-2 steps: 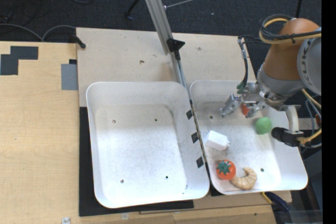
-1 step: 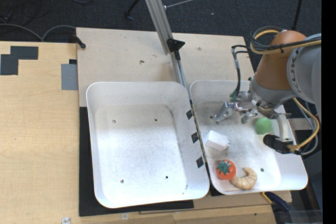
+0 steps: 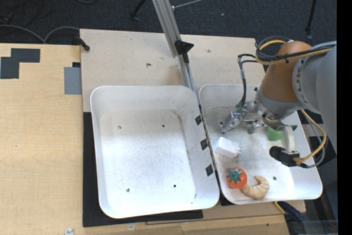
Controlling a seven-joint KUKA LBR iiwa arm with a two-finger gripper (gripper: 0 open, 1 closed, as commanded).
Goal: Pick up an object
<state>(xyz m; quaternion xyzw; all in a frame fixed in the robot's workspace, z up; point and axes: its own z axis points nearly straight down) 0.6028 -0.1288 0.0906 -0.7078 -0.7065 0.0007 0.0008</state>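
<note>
My gripper (image 3: 237, 125) hangs low over the right bin (image 3: 308, 187), near its middle, with the grey arm and orange band behind it to the right. It is open and nothing shows between its fingers. A white block (image 3: 227, 147) lies just below and left of the gripper, apart from it. A green object (image 3: 275, 133) sits to the gripper's right, partly hidden under the wrist. Toward the bin's front lie a red tomato with a green top (image 3: 236, 177) and a tan croissant (image 3: 257, 187), side by side.
The left bin (image 3: 110, 118) stands beside the right one, their rims meeting at a divider with black clips (image 3: 203, 143). A slanted metal rail (image 3: 165, 14) rises behind the bins. Black cables (image 3: 297, 158) loop by the arm at the right bin's right side.
</note>
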